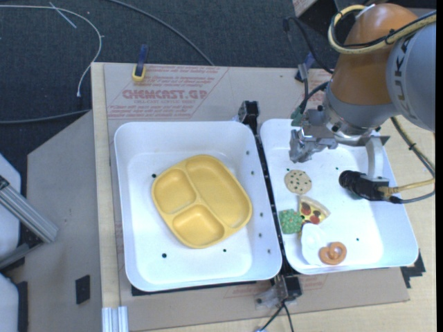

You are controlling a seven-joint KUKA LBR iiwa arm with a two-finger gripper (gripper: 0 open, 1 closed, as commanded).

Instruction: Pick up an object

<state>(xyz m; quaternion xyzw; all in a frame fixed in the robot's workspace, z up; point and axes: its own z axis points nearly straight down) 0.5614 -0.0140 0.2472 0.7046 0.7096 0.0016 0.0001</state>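
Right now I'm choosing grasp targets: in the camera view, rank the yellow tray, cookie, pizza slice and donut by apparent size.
1. yellow tray, by far
2. pizza slice
3. cookie and donut: too alike to rank

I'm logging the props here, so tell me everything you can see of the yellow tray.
The yellow tray looks like glossy moulded plastic, a rounded rectangle with three compartments: one long one along its far right side and two smaller ones. All three hold nothing. It lies flat and right side up, turned at an angle, near the middle of the left bin, resting on the bin's floor and touching nothing else.
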